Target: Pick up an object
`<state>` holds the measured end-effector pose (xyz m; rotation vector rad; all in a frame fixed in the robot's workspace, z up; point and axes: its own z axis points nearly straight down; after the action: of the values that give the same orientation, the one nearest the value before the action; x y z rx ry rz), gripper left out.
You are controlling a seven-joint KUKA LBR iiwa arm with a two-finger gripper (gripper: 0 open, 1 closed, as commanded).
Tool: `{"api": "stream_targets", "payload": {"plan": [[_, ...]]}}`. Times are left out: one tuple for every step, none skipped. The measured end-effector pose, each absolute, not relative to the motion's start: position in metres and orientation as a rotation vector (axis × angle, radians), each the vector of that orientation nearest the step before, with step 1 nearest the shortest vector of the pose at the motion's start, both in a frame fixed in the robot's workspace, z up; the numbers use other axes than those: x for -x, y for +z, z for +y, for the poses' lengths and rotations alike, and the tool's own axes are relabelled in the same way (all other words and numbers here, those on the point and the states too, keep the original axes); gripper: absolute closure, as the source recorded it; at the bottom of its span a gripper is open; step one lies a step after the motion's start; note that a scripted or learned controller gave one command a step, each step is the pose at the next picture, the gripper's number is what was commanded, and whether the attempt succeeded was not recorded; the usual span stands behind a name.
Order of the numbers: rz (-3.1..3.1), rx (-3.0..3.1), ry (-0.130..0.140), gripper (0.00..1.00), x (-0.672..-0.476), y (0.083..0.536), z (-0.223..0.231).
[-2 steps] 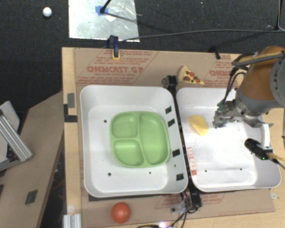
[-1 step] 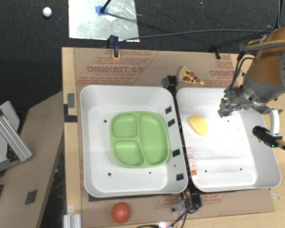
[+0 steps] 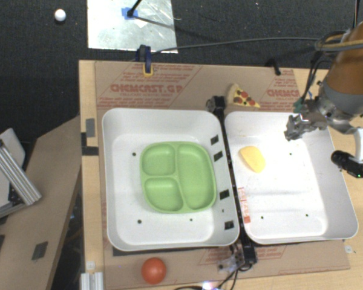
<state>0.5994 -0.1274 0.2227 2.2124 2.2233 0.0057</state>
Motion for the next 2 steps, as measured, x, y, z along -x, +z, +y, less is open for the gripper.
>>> {"api": "stream_targets", "payload": {"plan": [[2.225,-2.213,0.005,1.0,-0.601,0.249,-0.127],[2.232,-2.212,0.002,1.0,-0.592,0.234,-0.074]]}}
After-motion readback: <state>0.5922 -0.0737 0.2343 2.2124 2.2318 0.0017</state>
